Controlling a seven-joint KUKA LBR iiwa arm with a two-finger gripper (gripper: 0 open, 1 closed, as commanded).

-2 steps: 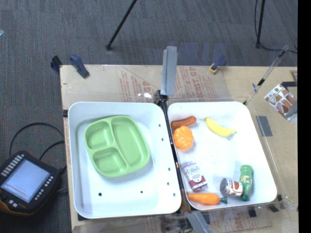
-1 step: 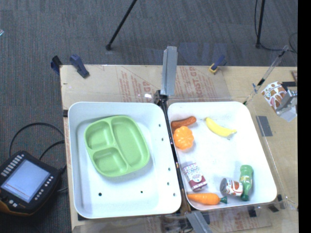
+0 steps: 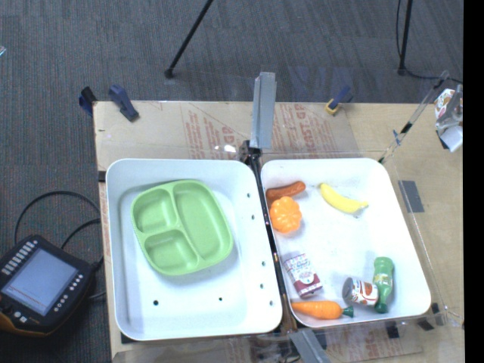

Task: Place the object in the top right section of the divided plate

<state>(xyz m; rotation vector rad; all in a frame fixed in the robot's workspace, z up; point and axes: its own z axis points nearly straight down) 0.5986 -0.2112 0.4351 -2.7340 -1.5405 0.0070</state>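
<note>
Left bin [image 3: 125, 308]: green divided plate [image 3: 226, 237], slightly tilted, two small sections on its left side, one long section on the right.

Right bin [image 3: 393, 203]: all loose objects here, apart from the plate.
- red-brown sausage [image 3: 286, 190] at upper left, just above orange pumpkin [image 3: 286, 215]
- banana [image 3: 342, 199] near the top centre
- small red-and-white carton [image 3: 303, 274] by the left wall
- carrot [image 3: 321, 308] along the near edge
- can [image 3: 361, 291] on its side, touching green bottle [image 3: 383, 282]

Both bins on cardboard-covered tabletop [image 3: 174, 131].

Hand state: cannot tell.
</note>
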